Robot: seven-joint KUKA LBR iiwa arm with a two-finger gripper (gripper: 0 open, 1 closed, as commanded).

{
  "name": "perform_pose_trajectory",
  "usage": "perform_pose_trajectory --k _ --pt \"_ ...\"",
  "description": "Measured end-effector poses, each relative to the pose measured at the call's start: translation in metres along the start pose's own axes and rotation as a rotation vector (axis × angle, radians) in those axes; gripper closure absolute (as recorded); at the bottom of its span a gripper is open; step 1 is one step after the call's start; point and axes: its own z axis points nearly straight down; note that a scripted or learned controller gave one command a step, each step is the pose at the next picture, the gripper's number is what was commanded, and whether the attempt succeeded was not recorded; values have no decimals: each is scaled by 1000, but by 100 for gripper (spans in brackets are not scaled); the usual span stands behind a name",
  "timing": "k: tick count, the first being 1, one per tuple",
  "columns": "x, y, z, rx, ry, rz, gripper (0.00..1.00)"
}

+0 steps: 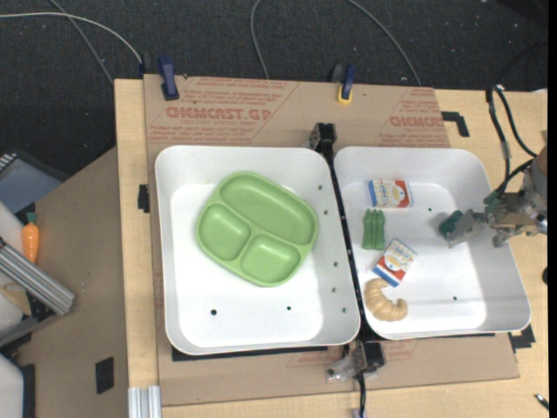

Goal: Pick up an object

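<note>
Since the arm (533,200) is cut off at the right edge of the frame, I only get the wrist end and the gripper (452,225) reaching left into the right bin (487,312). The tip is dark green-grey and small; I cannot tell if it is spread or pressed together, or whether anything sits in it. It hangs over bare white floor in the right half of that bin, roughly mid-height in the frame, wrist lying near level and pointing left.

Pickable things all sit in the left part of the right bin, well apart from the gripper: a small carton (388,192) with red and blue print up top, a green block (374,230) just below it near the divider, a second small packet (395,262) tilted lower down, and a croissant (385,300) near the bottom left corner. Print on both packs is too small to read.

Left bin (187,320) holds a green divided plate (258,227), tilted diagonally, centre of the bin.
</note>
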Motion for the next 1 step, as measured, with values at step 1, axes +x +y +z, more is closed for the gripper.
perform_pose_trajectory --k 1 --pt "14 81 -26 -2 -1 -3 0"
